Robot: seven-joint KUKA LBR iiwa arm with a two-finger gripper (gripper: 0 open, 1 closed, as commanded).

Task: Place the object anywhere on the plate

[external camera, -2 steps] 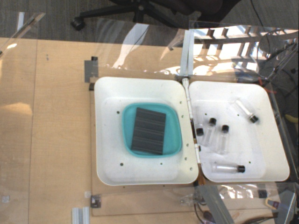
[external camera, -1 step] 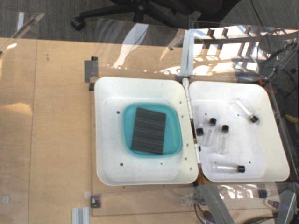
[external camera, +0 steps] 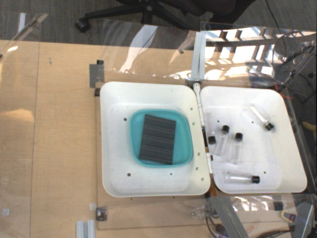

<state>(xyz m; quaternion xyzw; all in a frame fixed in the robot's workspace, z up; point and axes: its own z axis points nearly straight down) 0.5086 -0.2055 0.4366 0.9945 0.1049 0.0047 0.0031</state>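
Already the dark ribbed block [external camera: 158,140] lies flat on the teal plate [external camera: 135,133] in the left bin [external camera: 113,100] (slightly askew); the claw's state I cannot tell.

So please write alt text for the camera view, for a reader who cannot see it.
A dark ribbed rectangular block lies on a teal plate in the left white bin. The right white bin holds five small clear vials with black caps, scattered. Both bins sit on a wooden bench.
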